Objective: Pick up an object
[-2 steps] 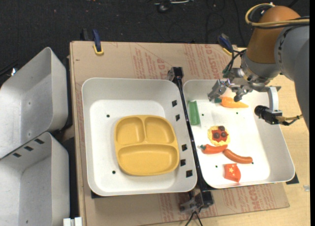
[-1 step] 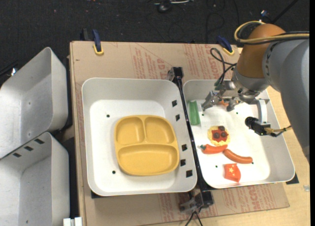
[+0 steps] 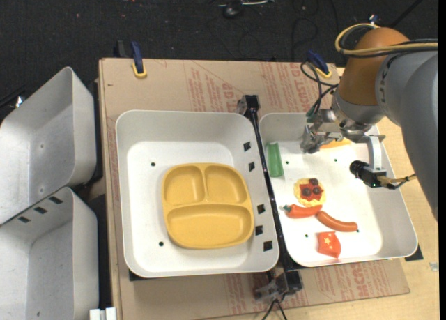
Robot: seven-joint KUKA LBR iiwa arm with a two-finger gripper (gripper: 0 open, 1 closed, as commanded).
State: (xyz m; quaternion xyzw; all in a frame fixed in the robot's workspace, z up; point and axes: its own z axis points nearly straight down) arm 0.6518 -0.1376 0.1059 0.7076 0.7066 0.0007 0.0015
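- Two white bins sit side by side on the tabletop (image 3: 181, 74).
- Left bin (image 3: 132, 193) holds a yellow divided plate (image 3: 208, 205).
- Right bin (image 3: 390, 228) holds a green block (image 3: 274, 160), small pizza (image 3: 310, 190), red chili (image 3: 301, 210), sausage (image 3: 337, 223) and red piece (image 3: 329, 243).
- Pincer (image 3: 313, 139) hovers over the right bin's far edge; whether it is spread or pinching cannot be told.

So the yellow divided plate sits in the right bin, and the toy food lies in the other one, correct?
Not quite. The camera view shows the yellow divided plate in the left bin; the toy food, such as the sausage, lies in the right bin.
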